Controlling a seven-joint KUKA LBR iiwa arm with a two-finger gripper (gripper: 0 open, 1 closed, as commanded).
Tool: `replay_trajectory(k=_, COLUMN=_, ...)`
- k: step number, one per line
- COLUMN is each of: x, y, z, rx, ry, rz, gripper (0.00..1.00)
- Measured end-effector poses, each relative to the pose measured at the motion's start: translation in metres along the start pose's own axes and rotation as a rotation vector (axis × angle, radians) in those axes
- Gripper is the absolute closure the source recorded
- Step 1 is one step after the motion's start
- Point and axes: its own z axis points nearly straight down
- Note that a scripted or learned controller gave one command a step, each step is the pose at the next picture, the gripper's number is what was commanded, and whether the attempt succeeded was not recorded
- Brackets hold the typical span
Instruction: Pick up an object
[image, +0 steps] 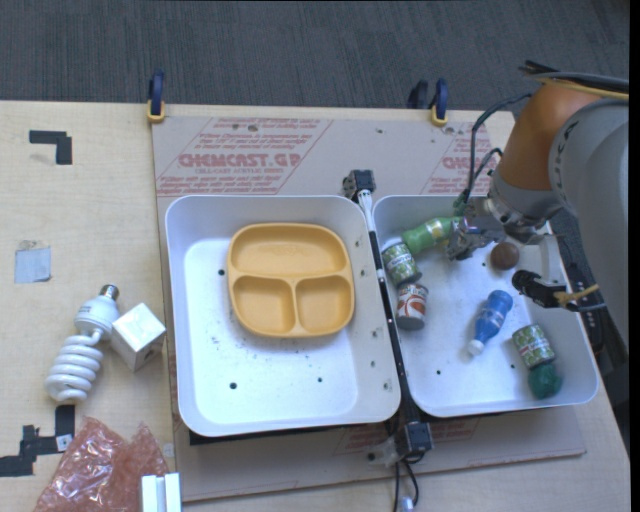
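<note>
The gripper (466, 240) hovers low in the right bin (440, 395), touching the end of a green bottle (428, 235); I cannot tell whether it is released or clenched. The bottle lies tilted against a can (399, 262), so it may roll or slip aside.

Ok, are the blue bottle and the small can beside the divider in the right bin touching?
Apart. The camera view shows bare white bin floor between the blue bottle and the small can, so a plain gap separates them.
</note>
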Motion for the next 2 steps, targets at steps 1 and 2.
replay_trajectory(k=1, x=0.049, y=0.004, z=0.0, rx=0.0, ry=0.001, rz=-0.001, gripper=0.0)
replay_trajectory(k=2, x=-0.002, y=-0.024, z=-0.022, rx=-0.002, ry=0.0, rz=0.002, gripper=0.0)
